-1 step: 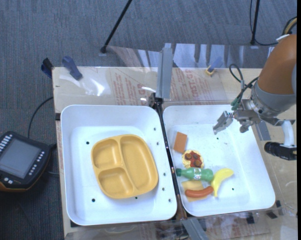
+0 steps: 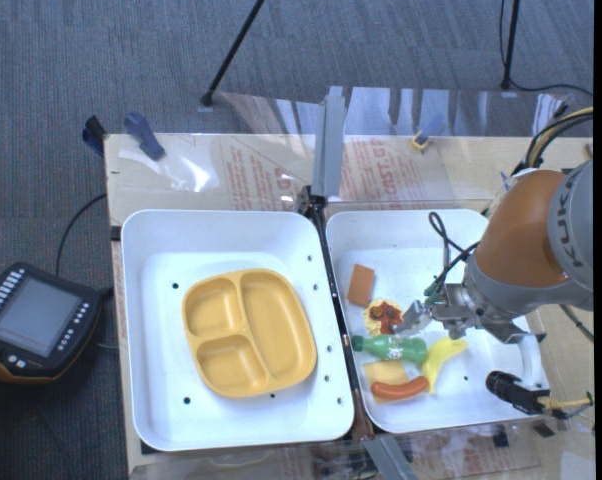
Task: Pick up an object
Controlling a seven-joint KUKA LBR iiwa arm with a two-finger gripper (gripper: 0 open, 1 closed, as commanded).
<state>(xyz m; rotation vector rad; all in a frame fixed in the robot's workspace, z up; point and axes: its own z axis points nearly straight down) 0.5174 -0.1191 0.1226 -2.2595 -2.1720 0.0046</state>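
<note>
On my feed the bench (image 2: pixel 231 173) sits on grey carpet, its left bin (image 2: pixel 151 258) bearing a yellow divided plate (image 2: pixel 249 331). In the right bin (image 2: pixel 401 230) I see an orange block (image 2: pixel 361 284), a green bottle (image 2: pixel 391 348), a banana (image 2: pixel 441 360) and a sausage (image 2: pixel 400 389) clustered together. The gripper (image 2: pixel 418 315) hangs just above the bottle, beside a red-and-yellow toy (image 2: pixel 383 315); I cannot tell its opening or any hold.

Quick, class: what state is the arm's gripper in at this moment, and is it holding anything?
Gripper: low in the right bin, just above the green bottle; open or shut cannot be told, and nothing shows between it.
</note>
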